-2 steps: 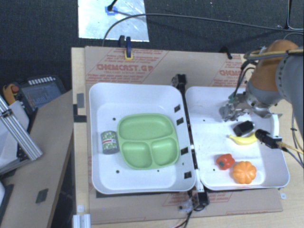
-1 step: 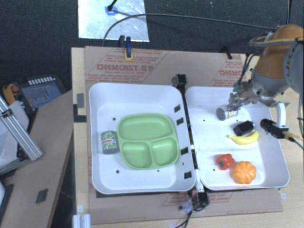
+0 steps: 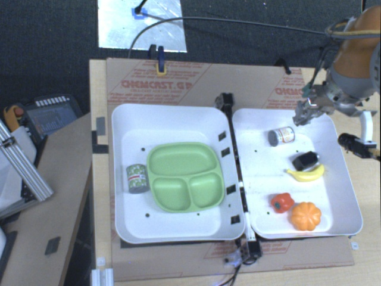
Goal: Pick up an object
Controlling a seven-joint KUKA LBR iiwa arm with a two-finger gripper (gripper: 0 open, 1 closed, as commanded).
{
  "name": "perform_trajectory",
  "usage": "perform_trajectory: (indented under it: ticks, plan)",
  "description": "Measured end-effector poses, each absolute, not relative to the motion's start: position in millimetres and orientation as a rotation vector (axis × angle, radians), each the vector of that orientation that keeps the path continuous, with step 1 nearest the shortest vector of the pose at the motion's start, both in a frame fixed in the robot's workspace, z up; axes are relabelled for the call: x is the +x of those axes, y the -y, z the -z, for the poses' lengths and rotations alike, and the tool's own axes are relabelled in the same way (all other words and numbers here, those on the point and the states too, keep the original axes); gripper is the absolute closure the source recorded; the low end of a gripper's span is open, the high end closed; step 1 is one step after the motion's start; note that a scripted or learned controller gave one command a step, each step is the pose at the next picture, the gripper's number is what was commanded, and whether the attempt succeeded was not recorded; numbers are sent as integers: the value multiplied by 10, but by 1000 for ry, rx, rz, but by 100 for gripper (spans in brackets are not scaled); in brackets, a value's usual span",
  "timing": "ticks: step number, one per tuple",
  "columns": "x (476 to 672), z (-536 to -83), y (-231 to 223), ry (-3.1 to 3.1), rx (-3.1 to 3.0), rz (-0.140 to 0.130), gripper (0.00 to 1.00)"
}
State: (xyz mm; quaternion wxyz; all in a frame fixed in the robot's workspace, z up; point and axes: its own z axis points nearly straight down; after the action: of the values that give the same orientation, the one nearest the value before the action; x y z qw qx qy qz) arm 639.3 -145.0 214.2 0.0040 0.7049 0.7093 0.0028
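The table holds 2 white bins side by side. The arm comes in from the right. Its gripper hangs over the back edge of the right bin, near the far corner. I cannot tell how the gripper is set, because it is small and blurry here. Nothing can be seen between its tips.

In the right bin there are 5 things. A small can lies on its side near the back, just below the gripper and a little to the left. A black thing sits in the middle, and a yellow banana lies just in front of it, touching or almost touching. Nearer the front are a red pepper and an orange pumpkin, close beside each other.

In the left bin there is a green plate with 3 parts. A little can with a green label stands upright just to the left of the plate.
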Motion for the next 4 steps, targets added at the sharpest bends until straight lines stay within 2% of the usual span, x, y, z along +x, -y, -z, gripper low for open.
perform_trajectory:
  ticks: [1, 3, 4]
  plan:
    - [6486, -2619, 1432, -2224, 2211, -6, 100]
    - [6497, -2654, 488, -2230, 2212, -2, 100]
    - [6497, -2637, -136, -2233, 2210, -5, 100]
